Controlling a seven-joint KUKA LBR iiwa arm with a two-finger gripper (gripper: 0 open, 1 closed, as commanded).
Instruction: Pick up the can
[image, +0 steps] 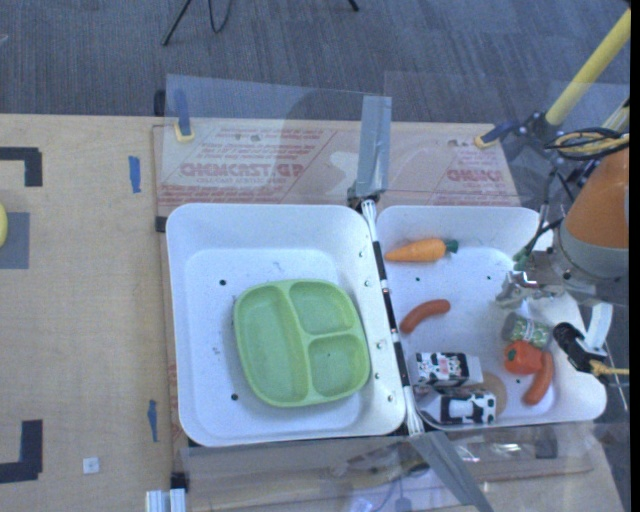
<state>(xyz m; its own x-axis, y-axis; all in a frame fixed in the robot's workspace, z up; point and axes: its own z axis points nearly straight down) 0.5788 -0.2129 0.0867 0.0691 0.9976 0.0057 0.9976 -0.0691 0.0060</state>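
Camera view showed me the can (526, 330) lying tipped in the right bin (480, 262), touching a red toy (522, 357); I judged it light, rigid, slick, best pinched across its sides. Beyond it the hand (522, 285) hovered; its state I couldn't tell.

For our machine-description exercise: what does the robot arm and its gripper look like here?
The arm is grey with a broad orange band above the wrist. Black cables loop beside it. The gripper is a small silvery metal assembly, its details too blurred to make out.
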